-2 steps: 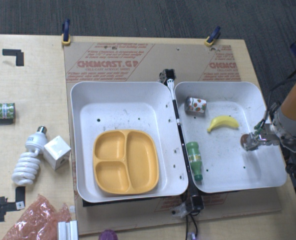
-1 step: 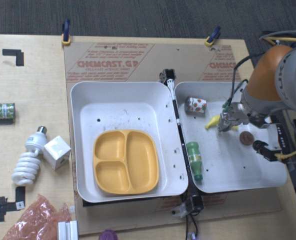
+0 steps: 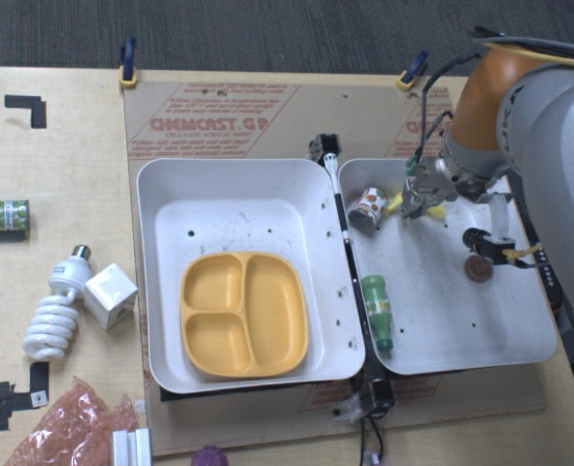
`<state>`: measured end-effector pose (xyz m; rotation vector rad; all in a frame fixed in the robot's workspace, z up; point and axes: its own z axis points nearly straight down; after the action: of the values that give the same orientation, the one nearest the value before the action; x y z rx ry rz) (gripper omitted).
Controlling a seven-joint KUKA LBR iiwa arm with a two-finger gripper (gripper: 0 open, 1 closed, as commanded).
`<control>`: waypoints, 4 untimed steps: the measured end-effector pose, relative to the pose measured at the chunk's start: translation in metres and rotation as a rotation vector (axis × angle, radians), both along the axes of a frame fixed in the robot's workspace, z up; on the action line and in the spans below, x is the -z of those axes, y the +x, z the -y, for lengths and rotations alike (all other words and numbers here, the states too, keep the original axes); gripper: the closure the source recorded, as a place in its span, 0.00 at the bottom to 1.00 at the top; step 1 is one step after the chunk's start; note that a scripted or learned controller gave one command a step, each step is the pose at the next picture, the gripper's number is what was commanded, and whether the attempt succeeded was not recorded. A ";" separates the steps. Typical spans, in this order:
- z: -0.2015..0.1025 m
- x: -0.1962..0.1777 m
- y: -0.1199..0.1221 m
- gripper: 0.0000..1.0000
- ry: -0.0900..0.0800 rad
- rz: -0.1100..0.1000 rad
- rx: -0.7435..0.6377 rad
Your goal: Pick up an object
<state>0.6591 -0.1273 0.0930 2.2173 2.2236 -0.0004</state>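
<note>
The tool (image 3: 421, 202) covers part of a yellow thing (image 3: 395, 203), too hidden to name. A purple thing (image 3: 209, 456) is cut off at the bottom edge.

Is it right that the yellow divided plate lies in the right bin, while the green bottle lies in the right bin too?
Not quite. The camera view shows the yellow divided plate in the left bin, not the right one. The green bottle does lie in the right bin.
</note>
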 end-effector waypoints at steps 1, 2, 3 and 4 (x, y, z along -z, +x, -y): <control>0.095 -0.016 -0.051 0.00 0.000 0.000 0.001; 0.095 -0.017 0.000 0.00 -0.001 0.001 0.000; 0.061 0.000 -0.003 0.00 0.000 0.000 0.000; 0.095 -0.077 0.000 0.00 0.000 0.000 0.002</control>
<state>0.6591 -0.2224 0.1700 2.2195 2.2214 -0.0005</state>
